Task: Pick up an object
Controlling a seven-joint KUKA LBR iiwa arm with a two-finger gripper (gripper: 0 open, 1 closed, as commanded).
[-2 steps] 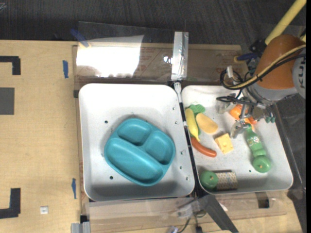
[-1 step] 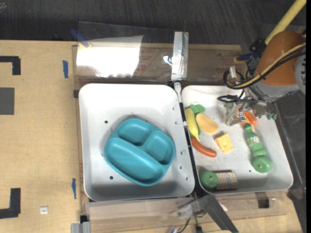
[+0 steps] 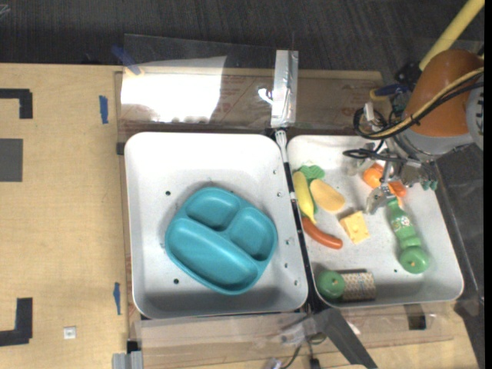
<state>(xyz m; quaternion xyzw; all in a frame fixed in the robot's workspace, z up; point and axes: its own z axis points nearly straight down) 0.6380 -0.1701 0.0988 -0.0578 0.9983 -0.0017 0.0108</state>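
My gripper (image 3: 387, 181) hangs low over the upper right part of the right bin (image 3: 446, 283), under the arm's orange band (image 3: 444, 91). An orange toy fruit (image 3: 372, 176) lies right beside it on the left, partly hidden by the gripper body. Just below the gripper a green bottle (image 3: 405, 239) lies lengthwise. Further left are a yellow banana (image 3: 304, 197), a green piece (image 3: 313, 172), a pale orange slice (image 3: 330, 197), a cheese wedge (image 3: 354, 227) and a red sausage (image 3: 321, 235).
A green round toy (image 3: 331, 284) and a small bristly block (image 3: 358, 284) lie at the right bin's front. The left bin (image 3: 146, 167) holds a teal divided plate (image 3: 221, 237). Cables hang from the arm above the right bin's back rim.
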